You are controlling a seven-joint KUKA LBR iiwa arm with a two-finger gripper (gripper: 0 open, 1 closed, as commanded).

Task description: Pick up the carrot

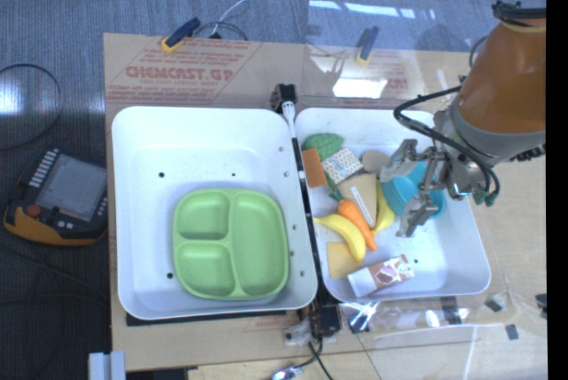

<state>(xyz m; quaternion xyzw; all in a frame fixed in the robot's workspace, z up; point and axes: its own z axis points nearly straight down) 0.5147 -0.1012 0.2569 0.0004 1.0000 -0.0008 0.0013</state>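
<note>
A KUKA arm's gripper (419, 192), fingers spread and gripping nothing, hangs over the right bin (475, 267) near its right wall, poised above a blue cup (406, 188). The carrot (358, 216), a smooth orange taper, lies mid-bin, wedged against a glossy yellow banana (348, 233). The left bin (142, 147) carries a matte green divided plate (232, 243).

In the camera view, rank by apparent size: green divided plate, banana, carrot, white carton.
1. green divided plate, by far largest.
2. banana.
3. white carton, near the banana's size, so this order is unsure.
4. carrot, smallest.
</note>
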